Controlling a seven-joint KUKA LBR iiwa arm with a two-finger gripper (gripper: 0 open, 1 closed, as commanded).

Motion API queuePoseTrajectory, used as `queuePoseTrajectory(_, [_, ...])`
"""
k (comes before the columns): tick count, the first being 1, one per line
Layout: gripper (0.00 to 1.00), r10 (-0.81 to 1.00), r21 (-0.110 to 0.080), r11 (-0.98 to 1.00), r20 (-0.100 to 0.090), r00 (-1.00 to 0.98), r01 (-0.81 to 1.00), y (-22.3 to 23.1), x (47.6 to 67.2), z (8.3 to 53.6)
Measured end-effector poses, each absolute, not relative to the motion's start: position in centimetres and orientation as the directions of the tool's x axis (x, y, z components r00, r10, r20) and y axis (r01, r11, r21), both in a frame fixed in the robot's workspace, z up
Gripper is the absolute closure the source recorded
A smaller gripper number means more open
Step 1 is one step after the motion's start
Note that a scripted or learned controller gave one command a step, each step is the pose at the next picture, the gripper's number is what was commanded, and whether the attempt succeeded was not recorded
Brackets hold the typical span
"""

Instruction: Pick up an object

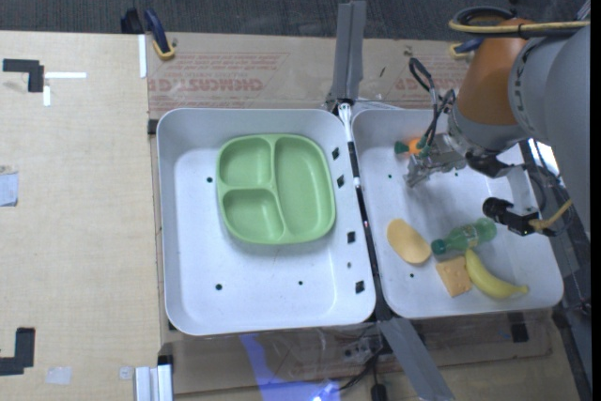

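Observation:
My gripper hangs low over the far left part of the right bin. A small orange and green thing lies just left of it, close to the bin's back wall; I cannot tell whether they touch. Nearer the front lie a yellow oval piece, a green bottle on its side, a banana and a tan square slice. All of these lie apart from the gripper.
The left bin holds a green divided plate. A raised divider runs between the two bins. The grey arm with its orange band reaches in from the right over the right bin's far corner.

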State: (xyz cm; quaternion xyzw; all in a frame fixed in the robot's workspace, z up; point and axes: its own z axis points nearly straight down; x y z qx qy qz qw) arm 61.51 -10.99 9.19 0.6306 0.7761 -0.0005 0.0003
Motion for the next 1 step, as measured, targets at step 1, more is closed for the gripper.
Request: queuePoseTrajectory(1, [1.0, 0.958, 0.0, 0.286, -0.001, -0.286, 0.958, -18.34, 57.38, 9.23])
